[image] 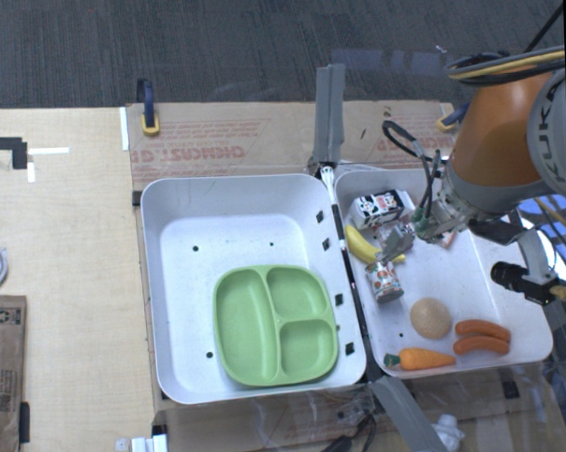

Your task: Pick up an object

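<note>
The right bin [510, 285] holds a yellow banana [359, 244], a small labelled can [387, 281], a white and black box [377, 207], a tan round roll [430, 318], two red sausages [482, 337] and an orange carrot [425, 358]. My gripper [399, 239] hangs low in the bin's left half, just right of the banana and just above the can. I see nothing held in it. The orange wrist band [504, 136] rises behind it at the upper right.
The left bin [173, 272] holds a green divided plate [276, 324]. A grey divider post [330, 115] stands between the bins at the back. Cables [411, 145] trail by the wrist. Cardboard [223, 139] lies behind the bins.
</note>
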{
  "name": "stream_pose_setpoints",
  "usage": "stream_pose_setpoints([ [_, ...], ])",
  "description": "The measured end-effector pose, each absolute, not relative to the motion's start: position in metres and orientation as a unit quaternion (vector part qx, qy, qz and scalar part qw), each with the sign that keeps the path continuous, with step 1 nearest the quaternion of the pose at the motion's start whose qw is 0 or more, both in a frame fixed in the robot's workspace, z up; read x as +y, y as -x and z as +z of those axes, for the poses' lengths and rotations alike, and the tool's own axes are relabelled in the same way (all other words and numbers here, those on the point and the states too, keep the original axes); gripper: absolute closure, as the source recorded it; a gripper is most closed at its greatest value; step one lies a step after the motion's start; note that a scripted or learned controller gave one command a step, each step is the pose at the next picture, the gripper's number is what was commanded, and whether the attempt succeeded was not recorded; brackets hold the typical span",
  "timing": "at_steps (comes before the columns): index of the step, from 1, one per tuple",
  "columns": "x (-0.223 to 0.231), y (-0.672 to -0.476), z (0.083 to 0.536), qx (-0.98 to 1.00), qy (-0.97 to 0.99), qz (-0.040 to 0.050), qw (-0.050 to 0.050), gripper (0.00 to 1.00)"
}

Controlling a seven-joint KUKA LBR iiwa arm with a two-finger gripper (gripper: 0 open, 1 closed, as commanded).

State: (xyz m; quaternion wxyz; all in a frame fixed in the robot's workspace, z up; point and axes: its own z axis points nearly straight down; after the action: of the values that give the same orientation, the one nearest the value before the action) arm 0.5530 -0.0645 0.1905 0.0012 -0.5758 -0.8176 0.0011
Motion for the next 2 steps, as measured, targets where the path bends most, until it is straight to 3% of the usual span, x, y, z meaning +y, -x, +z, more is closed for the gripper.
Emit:
stream_pose_setpoints([
  [1, -0.1, -0.57, 0.101, -0.828, 0.56, 0.0008, 0.001, 0.0],
  [2, -0.102, -0.602, 0.091, -0.823, 0.568, 0.0005, 0.0, 0.0],
])
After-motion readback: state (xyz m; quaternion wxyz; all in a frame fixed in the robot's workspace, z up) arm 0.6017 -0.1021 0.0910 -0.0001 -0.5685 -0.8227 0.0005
